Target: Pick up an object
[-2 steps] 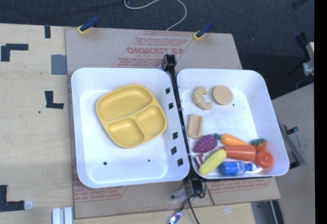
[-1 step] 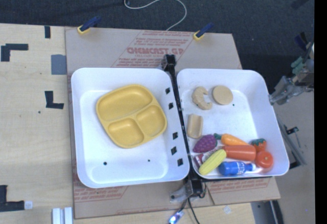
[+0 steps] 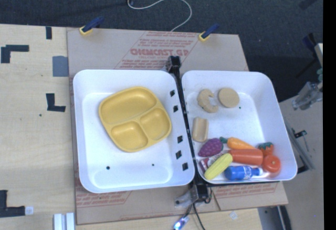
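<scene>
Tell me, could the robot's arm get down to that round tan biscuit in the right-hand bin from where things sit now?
Probably yes. The round tan biscuit lies flat near the back of the right bin, with nothing on top of it. Its closest neighbour, the bitten biscuit, sits beside it with a small gap, so a grab from above looks unobstructed.

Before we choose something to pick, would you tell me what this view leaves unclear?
- End effector: cut off near the right edge, blurred; its state is unreadable.
- Red piece in the right bin: mostly hidden under the corn and grapes.
- Blue bottle: label too small to read.
- Bench: left and bottom edges crop it.
</scene>
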